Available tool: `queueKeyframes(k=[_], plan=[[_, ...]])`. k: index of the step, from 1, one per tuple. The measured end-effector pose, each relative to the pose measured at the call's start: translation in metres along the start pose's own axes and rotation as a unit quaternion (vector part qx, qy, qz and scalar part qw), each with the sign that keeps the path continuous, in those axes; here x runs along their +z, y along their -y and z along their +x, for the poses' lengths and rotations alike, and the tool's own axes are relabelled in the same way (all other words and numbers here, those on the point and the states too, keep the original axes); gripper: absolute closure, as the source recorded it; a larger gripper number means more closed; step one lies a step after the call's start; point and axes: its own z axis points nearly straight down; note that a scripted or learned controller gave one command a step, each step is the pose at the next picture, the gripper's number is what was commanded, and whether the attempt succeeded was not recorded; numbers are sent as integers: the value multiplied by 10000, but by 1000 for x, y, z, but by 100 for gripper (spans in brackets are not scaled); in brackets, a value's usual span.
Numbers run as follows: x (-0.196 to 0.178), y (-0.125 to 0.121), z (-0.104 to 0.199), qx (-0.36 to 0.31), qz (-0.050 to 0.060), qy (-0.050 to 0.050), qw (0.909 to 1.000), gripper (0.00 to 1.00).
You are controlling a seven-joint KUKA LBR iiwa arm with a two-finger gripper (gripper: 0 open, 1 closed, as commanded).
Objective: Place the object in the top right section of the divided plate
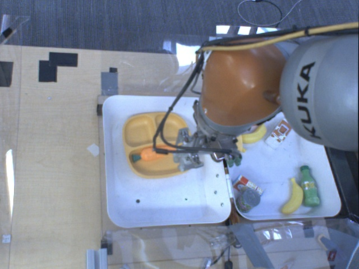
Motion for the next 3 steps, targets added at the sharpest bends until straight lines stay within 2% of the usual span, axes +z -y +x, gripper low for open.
queueKeyframes(k=[1, 2, 3], plan=[[0, 0, 0, 0, -1, -1, 10000, 0], [-11, 0, -3, 14, -7, 45, 10000, 100], [-74, -2, -6, -111, 5, 3, 9999, 100]])
